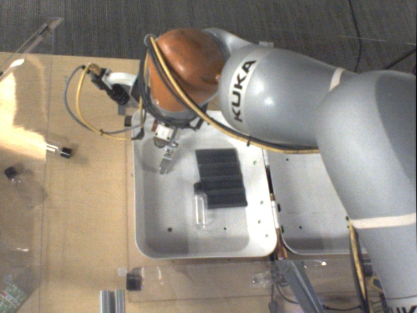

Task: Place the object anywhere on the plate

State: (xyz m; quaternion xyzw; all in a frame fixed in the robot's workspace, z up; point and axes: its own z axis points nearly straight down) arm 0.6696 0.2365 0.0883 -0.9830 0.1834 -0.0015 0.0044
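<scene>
reaching in from the right, the arm (287,96) hangs its claw (167,158) over the upper left of the left bin (146,240), the tips low and near the bin floor; whether it is wide or narrow cannot be told from this angle, and nothing shows between its tips. the likely object, a small clear vial (200,211), lies on its side on the bin floor, touching or just beside the lower left corner of the dark ridged plate (221,176) and well apart from the claw. it looks light, stiff, smooth and probably slippery, apt to roll if nudged; clear walls may be brittle. the sound hold would be across its middle, tips closing on the long sides, so it cannot squirt out endwise. a lift and a short carry onto the plate remain undone. the second bin (306,240) lies to the right, on the counter (65,227).
</scene>
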